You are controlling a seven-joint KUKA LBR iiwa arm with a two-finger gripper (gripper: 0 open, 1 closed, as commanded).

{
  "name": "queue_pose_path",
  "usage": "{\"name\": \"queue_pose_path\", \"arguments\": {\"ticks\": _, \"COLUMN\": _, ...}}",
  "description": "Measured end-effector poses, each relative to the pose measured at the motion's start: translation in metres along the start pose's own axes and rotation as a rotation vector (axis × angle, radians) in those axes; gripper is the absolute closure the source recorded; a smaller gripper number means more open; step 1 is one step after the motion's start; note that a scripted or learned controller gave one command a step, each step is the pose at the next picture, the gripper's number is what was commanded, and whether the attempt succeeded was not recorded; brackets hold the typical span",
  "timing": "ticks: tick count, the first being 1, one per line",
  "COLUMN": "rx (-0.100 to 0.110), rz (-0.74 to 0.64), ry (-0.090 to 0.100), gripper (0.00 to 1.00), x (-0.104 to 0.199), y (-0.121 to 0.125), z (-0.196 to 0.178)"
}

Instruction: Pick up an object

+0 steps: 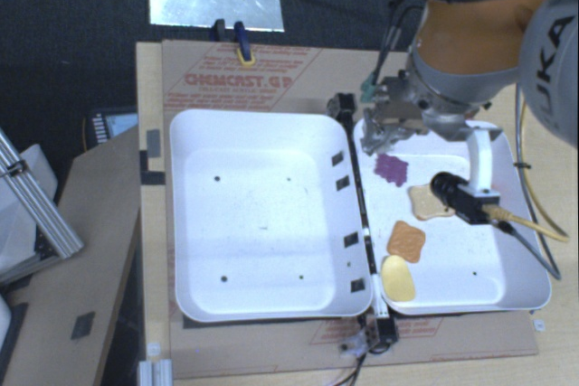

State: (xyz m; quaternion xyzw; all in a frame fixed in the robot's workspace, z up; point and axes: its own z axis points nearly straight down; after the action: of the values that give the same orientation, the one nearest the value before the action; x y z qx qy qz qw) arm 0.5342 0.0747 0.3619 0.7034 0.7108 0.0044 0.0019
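In the right bin (pixel 470 289) lie a purple piece (pixel 392 168), a tan flat piece (pixel 429 202), an orange waffle-like square (pixel 406 241) and a pale yellow lump (pixel 398 277). My gripper (pixel 380 136) hangs over the bin's far left corner, just above and behind the purple piece. The arm's orange band and grey wrist cover the bin's far right part. Nothing shows between the fingers.
The left bin (pixel 262 212) sits beside the right one, with a black clip-lined divider (pixel 355 194) between them. A black cylindrical fitting on a white bracket (pixel 463 194) hangs off the arm over the right bin. Cardboard lies under both bins.
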Motion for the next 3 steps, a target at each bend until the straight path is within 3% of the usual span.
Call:
{"name": "queue_pose_path", "arguments": {"ticks": 1, "rx": -0.003, "rz": 0.004, "ry": 0.0, "gripper": 1.0, "x": 0.007, "y": -0.048, "z": -0.083}}
{"name": "queue_pose_path", "arguments": {"ticks": 2, "rx": -0.004, "rz": 0.005, "ry": 0.0, "gripper": 1.0, "x": 0.011, "y": -0.046, "z": -0.172}}
{"name": "queue_pose_path", "arguments": {"ticks": 3, "rx": 0.006, "rz": 0.002, "ry": -0.001, "gripper": 1.0, "x": 0.063, "y": -0.046, "z": -0.174}}
